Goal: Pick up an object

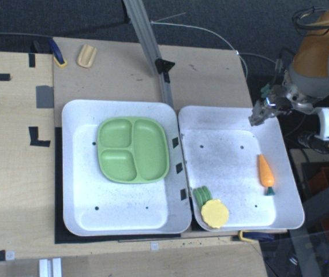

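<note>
**Arm at the right bin's far corner, toys untouched**

You see the grey arm's gripper (258,115) over the upper right rim of the right shallow white bin (228,126); you cannot tell how its jaws stand. In that bin, the small orange plastic carrot (265,171) lies near the right wall, well apart from the gripper. The yellow round toy with a green ribbed end (212,209) sits at the bin's near left corner. The left white bin (78,154) holds a green divided plastic plate (133,149).

No legible text, labels or numbers anywhere.
</note>
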Action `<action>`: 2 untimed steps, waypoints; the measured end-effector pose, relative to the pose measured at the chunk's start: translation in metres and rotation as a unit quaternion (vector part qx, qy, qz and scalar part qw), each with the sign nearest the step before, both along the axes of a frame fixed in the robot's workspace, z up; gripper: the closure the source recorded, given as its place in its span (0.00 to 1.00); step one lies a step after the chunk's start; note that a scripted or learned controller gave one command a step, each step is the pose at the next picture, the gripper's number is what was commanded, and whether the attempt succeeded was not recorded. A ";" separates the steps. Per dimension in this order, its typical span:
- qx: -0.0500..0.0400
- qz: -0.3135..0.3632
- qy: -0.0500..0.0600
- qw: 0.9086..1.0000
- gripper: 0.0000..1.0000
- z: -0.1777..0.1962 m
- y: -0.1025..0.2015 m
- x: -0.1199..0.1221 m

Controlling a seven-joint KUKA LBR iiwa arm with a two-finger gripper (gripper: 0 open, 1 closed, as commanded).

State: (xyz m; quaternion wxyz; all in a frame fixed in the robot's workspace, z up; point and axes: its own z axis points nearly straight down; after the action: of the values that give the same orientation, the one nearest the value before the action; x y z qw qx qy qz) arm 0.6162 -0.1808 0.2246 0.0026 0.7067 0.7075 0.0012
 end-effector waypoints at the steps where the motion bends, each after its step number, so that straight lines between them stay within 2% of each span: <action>1: 0.000 0.000 0.000 1.000 1.00 0.050 0.001 -0.009; 2: 0.002 0.002 0.004 1.000 1.00 0.033 0.059 -0.018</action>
State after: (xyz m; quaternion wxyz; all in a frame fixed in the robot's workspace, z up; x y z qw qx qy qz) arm 0.5986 -0.1214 0.2578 -0.0015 0.7050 0.7092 -0.0003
